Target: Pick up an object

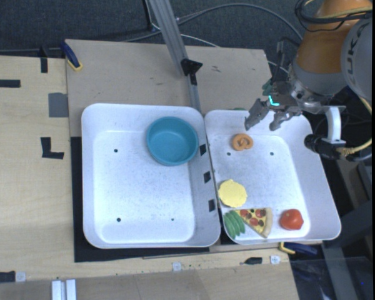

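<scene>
My gripper (265, 120) hangs over the far end of the right bin (312, 180), fingers spread apart with nothing between them. A small brown pretzel-like piece (241, 142) lies just below and left of the fingertips, apart from them. Nearer the front of the same bin lie a yellow round piece (232, 193), a pizza slice (257, 219), a green pod (234, 224) and a red tomato (291, 219). A blue bowl (172, 140) sits at the far right of the left bin (112, 192).
A grey metal pole (172, 36) slants down from the top to the gap between the bins. Cables run across the dark floor behind the bench. The arm's orange wrist (328, 36) rises at the upper right.
</scene>
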`<action>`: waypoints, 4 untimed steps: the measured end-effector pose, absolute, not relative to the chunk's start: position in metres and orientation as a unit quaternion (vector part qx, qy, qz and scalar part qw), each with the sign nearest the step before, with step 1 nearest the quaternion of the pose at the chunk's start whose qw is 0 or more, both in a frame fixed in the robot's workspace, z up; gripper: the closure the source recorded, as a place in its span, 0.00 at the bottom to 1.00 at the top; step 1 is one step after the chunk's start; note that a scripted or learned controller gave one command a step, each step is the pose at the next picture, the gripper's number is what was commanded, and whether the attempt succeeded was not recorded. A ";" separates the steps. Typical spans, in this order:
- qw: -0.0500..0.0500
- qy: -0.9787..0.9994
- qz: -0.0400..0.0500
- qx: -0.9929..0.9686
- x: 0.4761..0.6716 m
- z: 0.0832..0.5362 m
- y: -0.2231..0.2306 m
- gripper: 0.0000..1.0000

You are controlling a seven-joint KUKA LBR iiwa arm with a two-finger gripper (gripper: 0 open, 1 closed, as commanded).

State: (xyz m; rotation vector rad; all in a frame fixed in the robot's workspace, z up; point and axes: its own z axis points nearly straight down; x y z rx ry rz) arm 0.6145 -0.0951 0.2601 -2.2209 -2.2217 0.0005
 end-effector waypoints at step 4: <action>0.000 -0.707 0.000 -0.707 0.615 0.088 -0.096 0.00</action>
